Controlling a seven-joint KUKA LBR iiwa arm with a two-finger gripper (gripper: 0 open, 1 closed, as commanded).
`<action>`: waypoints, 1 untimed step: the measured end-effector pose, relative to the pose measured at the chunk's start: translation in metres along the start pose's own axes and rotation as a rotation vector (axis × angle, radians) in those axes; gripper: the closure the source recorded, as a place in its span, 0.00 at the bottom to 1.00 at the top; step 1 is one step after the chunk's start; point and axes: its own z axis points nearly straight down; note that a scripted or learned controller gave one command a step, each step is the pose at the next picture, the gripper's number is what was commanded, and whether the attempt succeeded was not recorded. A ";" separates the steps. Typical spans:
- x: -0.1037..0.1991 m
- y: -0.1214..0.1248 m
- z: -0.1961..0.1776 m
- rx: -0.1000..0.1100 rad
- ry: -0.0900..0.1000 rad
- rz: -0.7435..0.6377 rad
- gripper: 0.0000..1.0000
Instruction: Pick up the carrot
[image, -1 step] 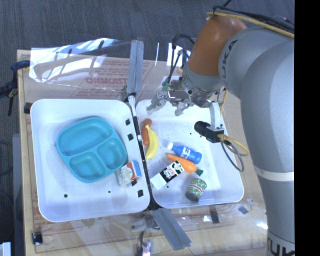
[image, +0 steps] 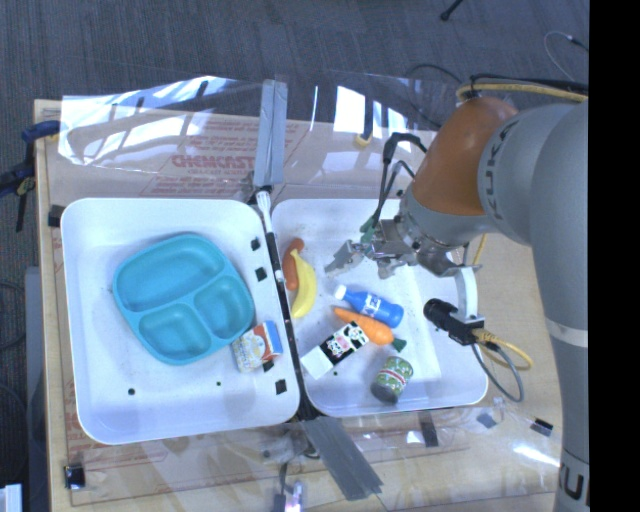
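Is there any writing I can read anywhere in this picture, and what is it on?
"CHEMCAST", in red, on the clear sheet behind the bins.
Blue bottle: label too blurred to read.
Black-and-white carton: print too small to read.
Green can: label unreadable.
Small carton beside the blue plate: unreadable.

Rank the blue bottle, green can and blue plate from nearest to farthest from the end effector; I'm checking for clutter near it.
From the end effector:
1. Blue bottle, just below it, right bin.
2. Green can, right bin's front edge.
3. Blue plate, left bin.
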 end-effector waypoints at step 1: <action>-0.047 -0.045 0.059 -0.018 -0.006 -0.132 0.00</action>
